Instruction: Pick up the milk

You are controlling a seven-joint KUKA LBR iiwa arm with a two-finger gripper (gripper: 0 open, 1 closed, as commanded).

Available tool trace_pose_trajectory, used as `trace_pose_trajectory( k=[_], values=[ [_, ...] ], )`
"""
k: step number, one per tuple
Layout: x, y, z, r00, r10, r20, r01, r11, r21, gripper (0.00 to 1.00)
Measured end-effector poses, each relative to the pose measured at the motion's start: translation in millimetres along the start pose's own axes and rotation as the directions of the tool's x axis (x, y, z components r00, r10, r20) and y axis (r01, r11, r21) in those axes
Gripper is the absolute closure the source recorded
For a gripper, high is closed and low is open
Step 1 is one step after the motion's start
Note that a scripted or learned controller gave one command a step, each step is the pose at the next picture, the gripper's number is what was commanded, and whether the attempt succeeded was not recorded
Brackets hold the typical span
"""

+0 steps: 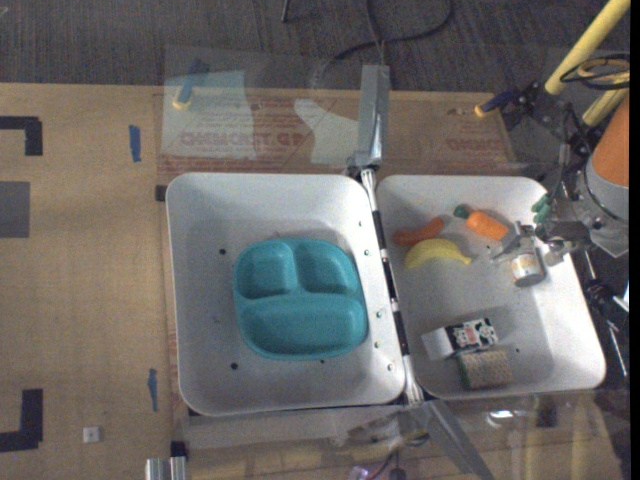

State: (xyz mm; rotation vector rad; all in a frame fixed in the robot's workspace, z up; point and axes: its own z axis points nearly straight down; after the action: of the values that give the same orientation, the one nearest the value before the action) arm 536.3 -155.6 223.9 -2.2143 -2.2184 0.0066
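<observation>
Camera view is showing the gripper [527, 258] hanging low over the right bin [560, 353], near its far right side, and from where I'm standing I cannot tell how it is set. Just left of it a carrot [484, 223] is lying, with a banana [436, 255] and an orange-red piece [418, 232] sitting beside that toward the divider. Nearer the front of the same bin, well apart from the gripper, the milk [462, 337] is lying on its side, touching a tan scrubby block [485, 368]. Over in the left bin [200, 298] a teal divided plate [298, 299] is resting in the middle
</observation>
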Motion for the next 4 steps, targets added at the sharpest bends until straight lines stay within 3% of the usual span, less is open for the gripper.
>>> trace_pose_trajectory(
  k=[1, 2, 3, 4],
  values=[
    [26, 10, -70, 0.997, 0.071, 0.002, -0.071, 0.997, -0.002, 0.00],
    [40, 6, -113, 1.000, 0.010, 0.003, -0.010, 1.000, -0.004, 0.00],
    [20, 33, -209, 1.000, -0.002, 0.004, 0.002, 1.000, -0.004, 0.00],
    [-23, -22, -147, 0.995, 0.096, 0.001, -0.096, 0.995, -0.001, 0.00]
  ],
)
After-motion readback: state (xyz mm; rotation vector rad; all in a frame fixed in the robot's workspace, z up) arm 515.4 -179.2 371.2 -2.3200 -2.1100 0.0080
